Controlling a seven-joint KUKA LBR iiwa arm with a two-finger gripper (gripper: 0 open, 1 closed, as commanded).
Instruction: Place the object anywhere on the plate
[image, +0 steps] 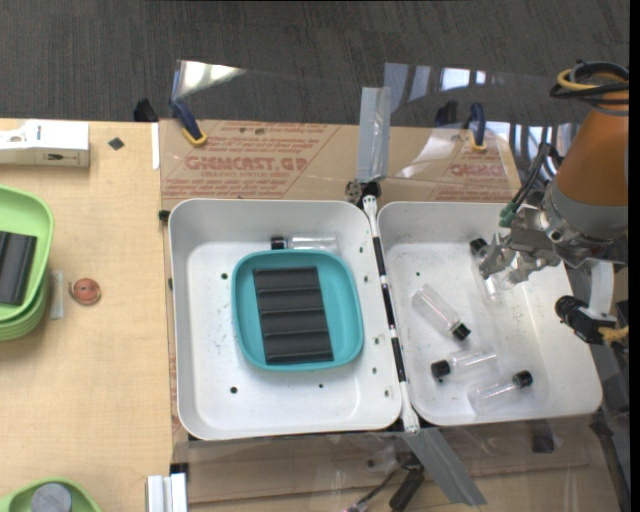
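A teal plate (346, 300) with a dark ridged insert (292, 314) lies in the left bin (200, 330). Several clear vials with black caps lie in the right bin (400, 300): one (438, 308) at its middle, two more (468, 361) (498, 386) nearer the front. My gripper (503, 268) hangs over the right bin's far right part, well right of the plate. A black cap (478, 245) and something clear (494, 283) show right beside it; whether it holds them I cannot make out.
Another clear vial (303, 242) lies in the left bin just behind the plate. Left of the bins, the wooden bench bears a green tray (28, 262), a small orange disc (86, 291) and a white box (44, 143). Clear sheets and cardboard stand behind the bins.
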